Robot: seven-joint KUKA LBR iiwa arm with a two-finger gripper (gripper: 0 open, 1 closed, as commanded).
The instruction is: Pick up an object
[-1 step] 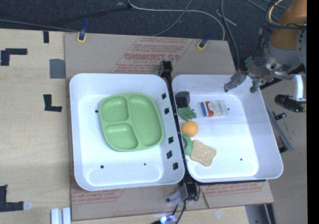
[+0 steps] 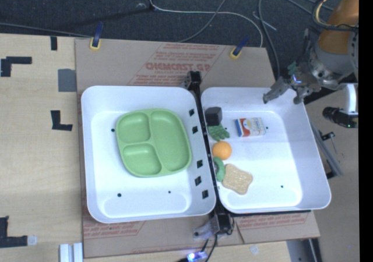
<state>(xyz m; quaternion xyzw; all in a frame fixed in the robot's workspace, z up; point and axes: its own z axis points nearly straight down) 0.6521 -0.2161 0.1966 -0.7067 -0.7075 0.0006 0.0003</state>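
Gripper hung over right bin's far rim, jaws spread, nothing between them; carton lay just below-left of them, orange farther (hugging divider). Risk: dropping here would hit rim or bare floor

Two white bins are seen on a brown cardboard sheet printed with red lettering. A pale green divided plate lies in the left bin. In the right bin are found a black block, a green leafy toy, an orange ball, a speckled tan slice of bread and a small white carton marked in red and blue. The desk is light wood with black tape marks. Yellow clamps are fixed at the cardboard's far edge.
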